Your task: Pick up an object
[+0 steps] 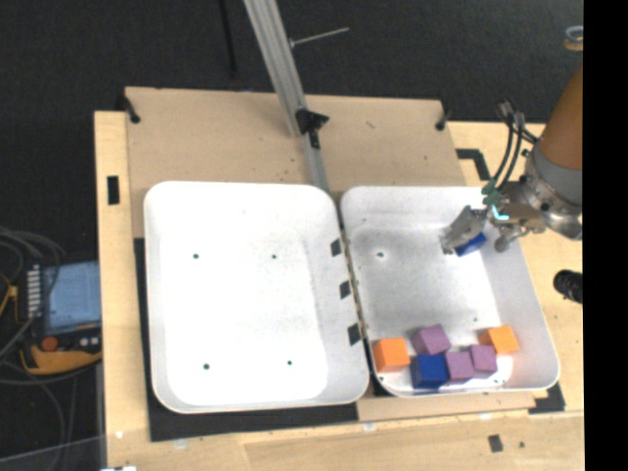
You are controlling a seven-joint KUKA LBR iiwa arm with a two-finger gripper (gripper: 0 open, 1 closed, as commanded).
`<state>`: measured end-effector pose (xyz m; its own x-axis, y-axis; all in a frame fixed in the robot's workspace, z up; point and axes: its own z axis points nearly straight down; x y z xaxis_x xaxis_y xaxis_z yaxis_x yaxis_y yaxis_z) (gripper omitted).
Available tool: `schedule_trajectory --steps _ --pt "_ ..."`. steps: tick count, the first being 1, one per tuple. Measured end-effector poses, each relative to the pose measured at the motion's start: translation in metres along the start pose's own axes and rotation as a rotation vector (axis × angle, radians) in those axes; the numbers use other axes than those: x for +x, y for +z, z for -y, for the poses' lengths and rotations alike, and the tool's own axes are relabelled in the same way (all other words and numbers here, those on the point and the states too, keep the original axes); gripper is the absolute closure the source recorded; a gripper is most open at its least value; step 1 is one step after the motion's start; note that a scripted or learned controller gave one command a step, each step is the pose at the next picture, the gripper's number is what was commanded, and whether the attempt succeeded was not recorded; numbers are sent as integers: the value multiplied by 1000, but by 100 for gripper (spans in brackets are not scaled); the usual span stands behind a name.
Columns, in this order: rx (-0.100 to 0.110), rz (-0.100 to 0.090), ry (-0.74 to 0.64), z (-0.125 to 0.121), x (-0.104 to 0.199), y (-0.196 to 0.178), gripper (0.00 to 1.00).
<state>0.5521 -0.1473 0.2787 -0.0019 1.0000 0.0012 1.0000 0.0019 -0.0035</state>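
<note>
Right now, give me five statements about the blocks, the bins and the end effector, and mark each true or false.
1. The end effector has a blue block between its fingers. True.
2. The blocks lie in the left bin. False: they lie in the right bin.
3. Two orange blocks sit in the right bin. True: one at the cluster's left, one at its right.
4. Green blocks lie there. False: orange, purple and blue.
5. The loose blocks cluster at the far edge. False: near edge.

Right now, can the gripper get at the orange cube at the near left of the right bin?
Probably yes. The orange cube lies open from above, with only the blue cube close beside it. The gripper is up-bin with a blue block at its fingers.
</note>
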Motion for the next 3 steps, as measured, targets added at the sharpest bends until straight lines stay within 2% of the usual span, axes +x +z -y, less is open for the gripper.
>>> schedule_trajectory --steps 1,3 --pt "-5 1 0 -1 0 -2 0" --pt "2 2 3 10 -5 118 0"
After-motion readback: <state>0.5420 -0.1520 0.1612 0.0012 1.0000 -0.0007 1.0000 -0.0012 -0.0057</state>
